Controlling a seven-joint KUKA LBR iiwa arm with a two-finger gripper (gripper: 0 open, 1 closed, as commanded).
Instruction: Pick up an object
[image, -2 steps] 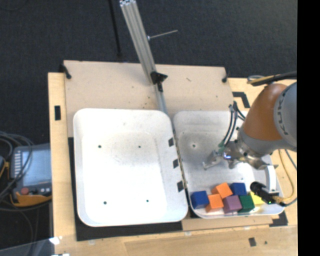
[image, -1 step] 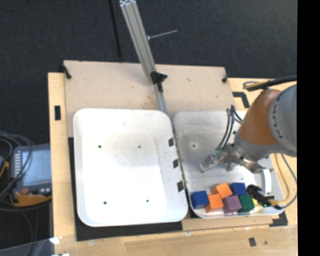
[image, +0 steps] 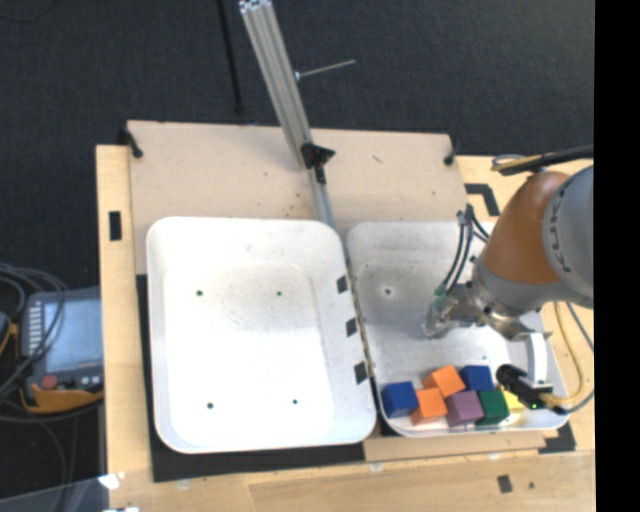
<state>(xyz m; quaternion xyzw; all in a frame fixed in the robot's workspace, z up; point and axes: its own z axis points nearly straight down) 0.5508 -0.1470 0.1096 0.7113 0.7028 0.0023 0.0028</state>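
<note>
**A:** You ask about the gripper (image: 440, 322). It hangs low over the right shallow white bin (image: 400, 262), at the middle of the bin's right part, and it comes out from under the grey arm with the orange band (image: 530, 240). It is small and a little blurred, so I cannot tell you if it is open or closed. I see no block in it.

**B:** And where are the things you can pick?

**A:** You find them all in the near right corner of the same bin, close together in a small cluster, a little below and to the right of the gripper and not touching it. From the left: a blue cube (image: 399, 398), then an orange cube (image: 431, 403) just beside it, and a second orange cube (image: 448, 380) behind that one. Next comes a purple cube (image: 464, 407), a dark blue cube (image: 477, 378) behind it, a green cube (image: 493, 404) to its right, and a yellow block (image: 514, 403) at the far right, half hidden.

**B:** What is around?

**A:** You see the left shallow white bin (image: 250, 330) just beside the right one, both standing on the light wooden bench (image: 290, 175). A slanted metal rail (image: 285, 90) rises from behind the bins.
</note>
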